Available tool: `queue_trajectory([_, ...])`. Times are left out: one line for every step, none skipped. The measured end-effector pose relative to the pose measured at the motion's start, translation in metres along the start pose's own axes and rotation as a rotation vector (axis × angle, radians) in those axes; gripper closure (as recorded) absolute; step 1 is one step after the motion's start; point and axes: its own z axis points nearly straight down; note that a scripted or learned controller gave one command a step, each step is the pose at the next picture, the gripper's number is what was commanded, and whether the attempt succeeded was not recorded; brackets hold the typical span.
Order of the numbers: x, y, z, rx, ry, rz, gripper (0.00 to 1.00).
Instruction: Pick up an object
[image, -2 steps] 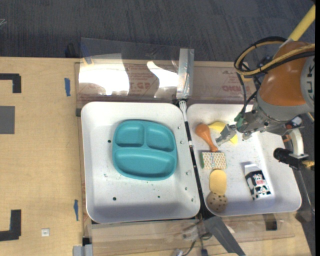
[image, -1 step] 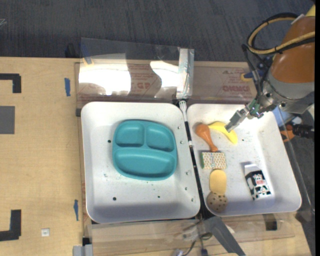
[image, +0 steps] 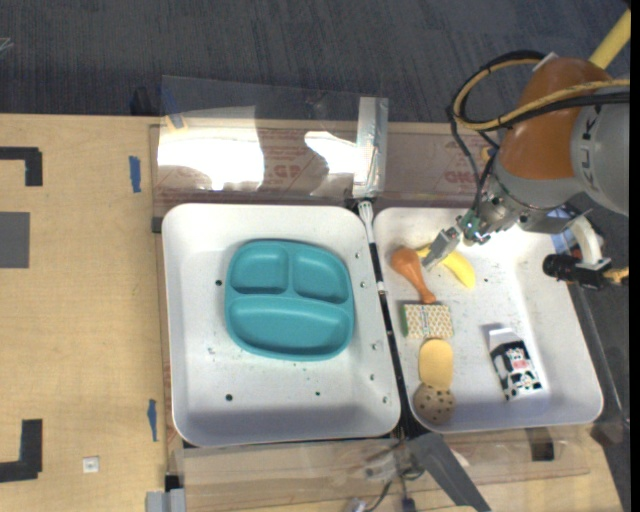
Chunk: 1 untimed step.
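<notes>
Gripper (image: 440, 248) position: upper centre-right of the frame, over the upper left part of the right bin (image: 560, 330). Its fingertips sit between the orange carrot-shaped toy (image: 412, 270) and the yellow banana-shaped piece (image: 459, 269), close to both; contact with either cannot be confirmed. Nothing is visibly clamped between the fingers, and their separation is too small and blurred to judge, so finger state cannot be told.

Arm (image: 560, 130): enters from the upper right of the frame, grey body with an orange section and yellow and black cables looped above it.

Right bin contents, top to bottom along its left side: carrot-shaped toy, a small patterned square block (image: 429, 320) just below it, a tan oval piece (image: 435, 362), then a round brown perforated disc (image: 433, 402) at the lower edge. A white-and-black printed rectangular item (image: 512, 362) lies in the lower right area, well apart from the gripper.

Left bin (image: 190, 330): holds a teal divided plate (image: 290, 300) with three compartments, lying flat near the centre.
</notes>
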Motion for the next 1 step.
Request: queue_trajectory([0.0113,-0.0112,0.0518,-0.011,-0.009,-0.148,0.0])
